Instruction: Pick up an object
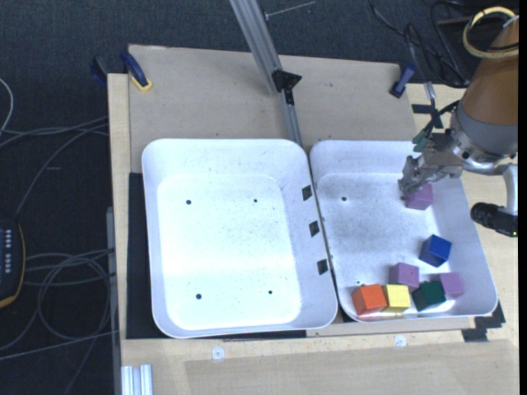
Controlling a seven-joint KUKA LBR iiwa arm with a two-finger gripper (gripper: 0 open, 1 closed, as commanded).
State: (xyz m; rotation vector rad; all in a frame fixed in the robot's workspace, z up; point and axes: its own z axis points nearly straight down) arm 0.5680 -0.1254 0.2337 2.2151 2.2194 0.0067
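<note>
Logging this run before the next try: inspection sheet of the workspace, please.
Surface: wooden bench bearing left bin and right bin side by side.
Job's things: in right bin, purple block at the gripper; blue cube; near-edge cluster of orange, yellow, green and two purple blocks.
Clutter: blue clamps at bench's far corners.
Gripper: gripper low over the purple block; grasp not confirmed.
Cables: loose loops on floor left, more top right.
Surroundings: dark carpet; slanted metal pole.
</note>
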